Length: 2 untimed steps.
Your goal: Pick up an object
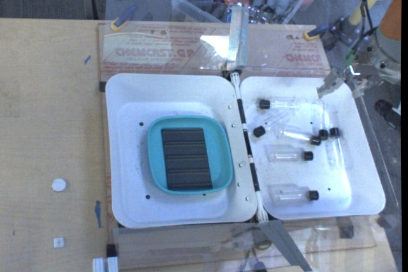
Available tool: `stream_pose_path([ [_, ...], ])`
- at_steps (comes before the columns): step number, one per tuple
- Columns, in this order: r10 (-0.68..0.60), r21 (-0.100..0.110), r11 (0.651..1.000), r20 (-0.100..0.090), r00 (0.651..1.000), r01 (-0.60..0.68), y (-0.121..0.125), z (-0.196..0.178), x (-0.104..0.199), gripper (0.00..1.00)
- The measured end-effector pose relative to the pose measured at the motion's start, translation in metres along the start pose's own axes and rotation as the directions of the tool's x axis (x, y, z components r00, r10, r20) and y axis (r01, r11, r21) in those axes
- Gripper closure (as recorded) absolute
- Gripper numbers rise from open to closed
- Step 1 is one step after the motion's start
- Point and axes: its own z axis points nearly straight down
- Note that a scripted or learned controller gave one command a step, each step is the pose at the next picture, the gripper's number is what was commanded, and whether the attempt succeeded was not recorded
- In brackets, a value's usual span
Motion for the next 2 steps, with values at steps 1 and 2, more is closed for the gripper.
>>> stream_pose_path([
  [1, -0.084, -0.004, 0.996, 0.002, 0.996, 0.084, -0.038, 0.122, -0.005, 0.0],
  [2, -0.109, 0.0, 0.994, -0.001, 0.994, 0.109, -0.064, 0.129, -0.007, 0.0],
])
